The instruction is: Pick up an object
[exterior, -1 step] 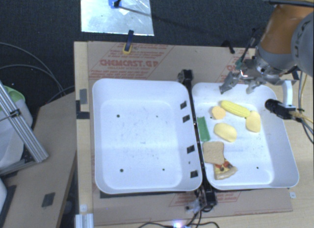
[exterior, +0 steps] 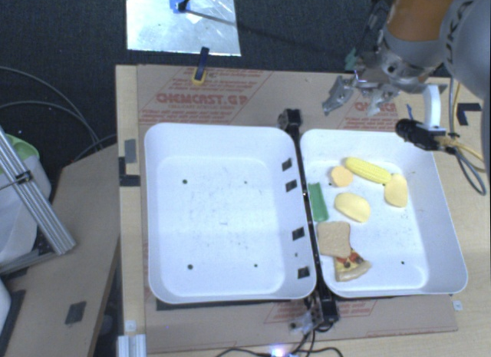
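My gripper (exterior: 359,104) hangs above the far edge of the right bin (exterior: 430,256), open, with nothing between its fingers. Below it in that bin lie a yellow corn cob (exterior: 369,170), a small orange-yellow piece (exterior: 341,176), a yellow lemon-like piece (exterior: 397,191), and a pale yellow piece (exterior: 353,207). Nearer the front sit a tan bread slice (exterior: 334,238) and a pizza slice (exterior: 352,265). A green strip (exterior: 317,201) lies along the bin's left wall.
The left bin (exterior: 222,217) stands beside the right one, with black clips along the divider (exterior: 295,194) between them. A metal plate (exterior: 182,8) lies beyond the bench at the back. A metal frame (exterior: 31,194) stands at the left.
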### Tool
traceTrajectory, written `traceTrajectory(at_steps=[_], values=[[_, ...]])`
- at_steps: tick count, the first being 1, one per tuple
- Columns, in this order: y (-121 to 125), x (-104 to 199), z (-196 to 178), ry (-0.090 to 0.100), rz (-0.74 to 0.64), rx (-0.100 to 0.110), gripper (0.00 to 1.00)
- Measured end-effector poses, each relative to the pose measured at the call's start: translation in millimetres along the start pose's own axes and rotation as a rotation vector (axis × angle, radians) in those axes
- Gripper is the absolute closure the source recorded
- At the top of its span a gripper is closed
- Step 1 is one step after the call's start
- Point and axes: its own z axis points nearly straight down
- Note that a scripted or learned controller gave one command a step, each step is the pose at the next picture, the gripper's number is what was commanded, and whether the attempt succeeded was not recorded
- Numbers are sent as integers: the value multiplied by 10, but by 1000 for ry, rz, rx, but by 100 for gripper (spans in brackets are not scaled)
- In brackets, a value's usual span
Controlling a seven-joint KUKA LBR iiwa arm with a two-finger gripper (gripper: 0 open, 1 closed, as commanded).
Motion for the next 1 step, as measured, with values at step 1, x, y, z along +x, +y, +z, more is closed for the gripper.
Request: traceTrajectory(at_steps=[1], values=[[3, 640, -643, 2, -2, -1, 0]])
